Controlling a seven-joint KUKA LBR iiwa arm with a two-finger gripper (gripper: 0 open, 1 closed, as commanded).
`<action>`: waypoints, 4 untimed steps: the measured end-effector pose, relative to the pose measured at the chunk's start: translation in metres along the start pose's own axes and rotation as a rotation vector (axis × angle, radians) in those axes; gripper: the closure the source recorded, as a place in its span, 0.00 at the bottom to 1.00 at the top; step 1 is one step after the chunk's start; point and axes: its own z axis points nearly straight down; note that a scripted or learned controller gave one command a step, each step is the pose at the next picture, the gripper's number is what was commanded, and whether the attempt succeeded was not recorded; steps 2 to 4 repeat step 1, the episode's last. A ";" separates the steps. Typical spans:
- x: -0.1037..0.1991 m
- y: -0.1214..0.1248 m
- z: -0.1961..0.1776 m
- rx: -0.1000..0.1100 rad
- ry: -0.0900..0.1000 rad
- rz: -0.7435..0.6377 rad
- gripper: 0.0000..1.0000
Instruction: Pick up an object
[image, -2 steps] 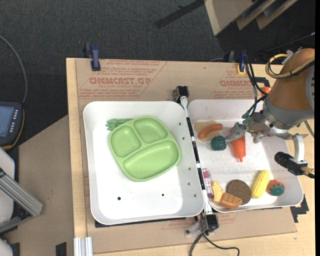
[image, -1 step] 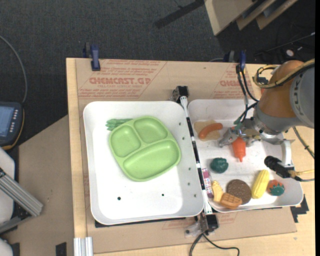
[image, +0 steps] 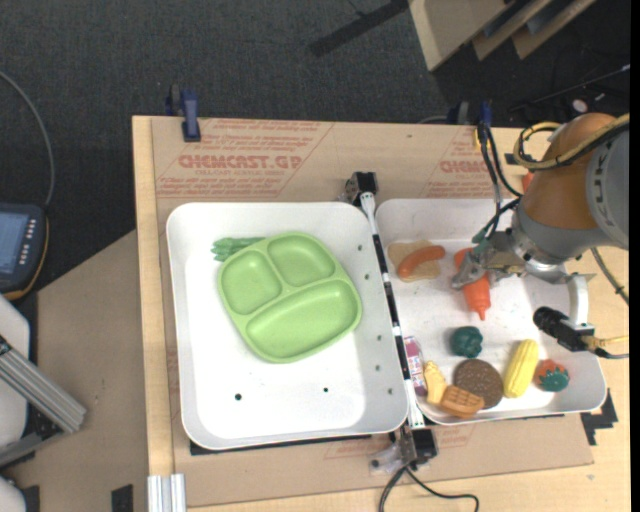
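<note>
Orange carrot toy (image: 478, 294), tapered, tip pointing toward 6 o'clock, in the right bin's upper middle. Its top end sits right under the gripper (image: 480, 262); whether it is gripped, can't tell.

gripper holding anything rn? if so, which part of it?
Cannot be told. The gripper sits right at the top of the orange carrot in the right bin, but whether the carrot is gripped isn't clear.
</note>
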 end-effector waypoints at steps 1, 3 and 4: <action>0.093 -0.014 -0.095 -0.006 0.003 -0.010 1.00; 0.093 -0.014 -0.095 -0.006 0.003 -0.010 1.00; 0.093 -0.014 -0.095 -0.006 0.003 -0.010 1.00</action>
